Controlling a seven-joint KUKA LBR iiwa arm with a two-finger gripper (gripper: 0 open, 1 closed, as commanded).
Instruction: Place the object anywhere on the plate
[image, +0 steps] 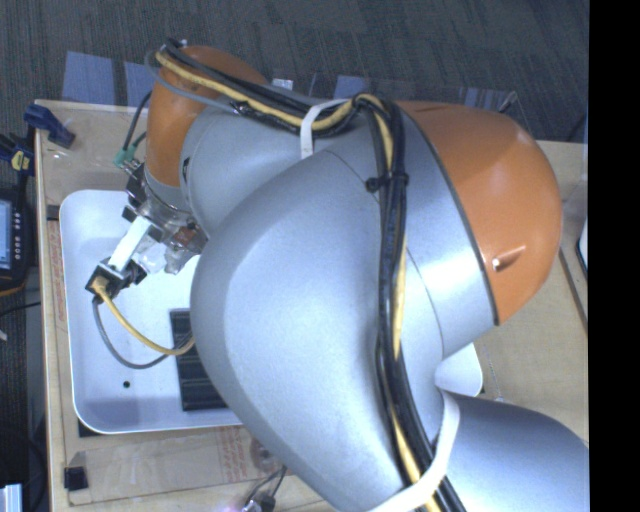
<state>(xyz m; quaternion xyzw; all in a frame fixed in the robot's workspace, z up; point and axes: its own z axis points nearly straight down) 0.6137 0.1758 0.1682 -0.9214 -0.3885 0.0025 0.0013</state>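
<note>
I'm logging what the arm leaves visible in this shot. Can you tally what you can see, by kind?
White bins: 1
Dark ridged flat objects in the bin, partly behind the arm: 1
Yellow cables looping over the bin: 1
Robot arms: 1
Total: 4

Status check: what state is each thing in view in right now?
Arm: reaching across the bench, covering most of it.
Gripper: over the left bin; can't tell its state.
Left bin: upright on the bench, partly covered by the arm.
Dark ribbed piece: lying in the bin, half hidden.
</note>
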